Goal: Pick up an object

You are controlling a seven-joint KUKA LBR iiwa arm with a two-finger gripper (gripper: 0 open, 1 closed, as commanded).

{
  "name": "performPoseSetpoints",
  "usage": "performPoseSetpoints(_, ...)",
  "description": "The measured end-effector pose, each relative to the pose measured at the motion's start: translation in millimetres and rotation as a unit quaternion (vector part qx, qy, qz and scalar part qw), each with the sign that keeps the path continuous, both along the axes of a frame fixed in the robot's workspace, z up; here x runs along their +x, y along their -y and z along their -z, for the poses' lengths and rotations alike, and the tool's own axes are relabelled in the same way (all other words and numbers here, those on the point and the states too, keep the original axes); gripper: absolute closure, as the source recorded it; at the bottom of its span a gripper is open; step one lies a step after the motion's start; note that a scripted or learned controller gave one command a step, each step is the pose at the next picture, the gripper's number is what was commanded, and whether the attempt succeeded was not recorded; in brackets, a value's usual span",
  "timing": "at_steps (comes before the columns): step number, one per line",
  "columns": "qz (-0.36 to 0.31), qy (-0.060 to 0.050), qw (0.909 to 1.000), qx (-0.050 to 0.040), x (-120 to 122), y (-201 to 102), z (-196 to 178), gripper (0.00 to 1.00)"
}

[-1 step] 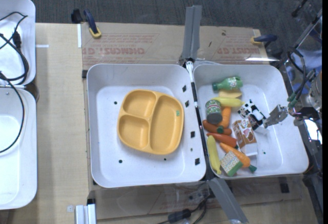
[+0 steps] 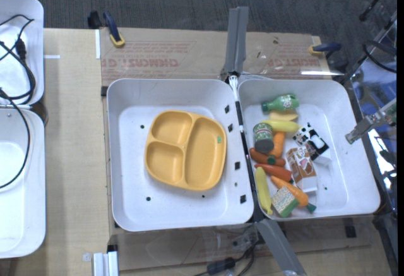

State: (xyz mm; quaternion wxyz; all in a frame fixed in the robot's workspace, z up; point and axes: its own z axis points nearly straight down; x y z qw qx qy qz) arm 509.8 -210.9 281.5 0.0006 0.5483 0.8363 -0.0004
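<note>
We judge nothing picked yet: toy food (image 2: 281, 161) lies in the right bin (image 2: 353, 142), and the claw's (image 2: 353, 136) state we cannot tell.

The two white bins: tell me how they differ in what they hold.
The left bin holds a single thing, a yellow divided plate lying flat near its middle; the right bin holds a crowded pile of small toy foods, among them a green bottle and a carrot. The left bin's floor is mostly bare white; the right bin's clutter hugs its left wall. Both are shallow and white, side by side.
</note>
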Motion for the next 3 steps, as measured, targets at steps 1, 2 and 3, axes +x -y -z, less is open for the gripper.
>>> performPoseSetpoints(1,0.02,-0.001,0.9998,0.0009,-7,-31,151,0.0)
performPoseSetpoints(2,0.021,0.01,0.9997,-0.0017,37,-55,176,0.0)
performPoseSetpoints(3,0.023,0.021,0.9995,-0.0052,43,-53,159,1.0)
